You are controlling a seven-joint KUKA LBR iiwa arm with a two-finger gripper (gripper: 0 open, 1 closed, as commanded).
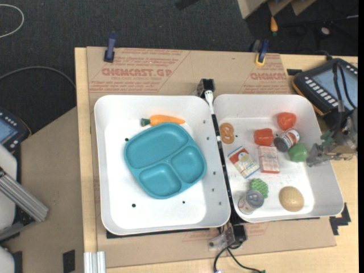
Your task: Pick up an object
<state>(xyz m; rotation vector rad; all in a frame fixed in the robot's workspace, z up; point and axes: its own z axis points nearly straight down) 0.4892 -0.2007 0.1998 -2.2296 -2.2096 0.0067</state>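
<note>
The right bin (324, 181) holds several small items: a red pepper (286, 120), a red cup (263, 136), a tin can (286, 140), a green fruit (297, 152), a small carton (243, 162), a pink box (268, 159), a pretzel (227, 132), a green broccoli piece (259, 186), a lying can (252, 200) and a tan potato (291, 198). My gripper (316, 158) hangs over the right rim of this bin, just right of the green fruit, with nothing seen held in it.
The left bin (114, 152) carries a teal divided plate (165, 161) and an orange carrot (165, 119) behind it. A black pendant with cables (327, 87) lies at the back right of the bench.
</note>
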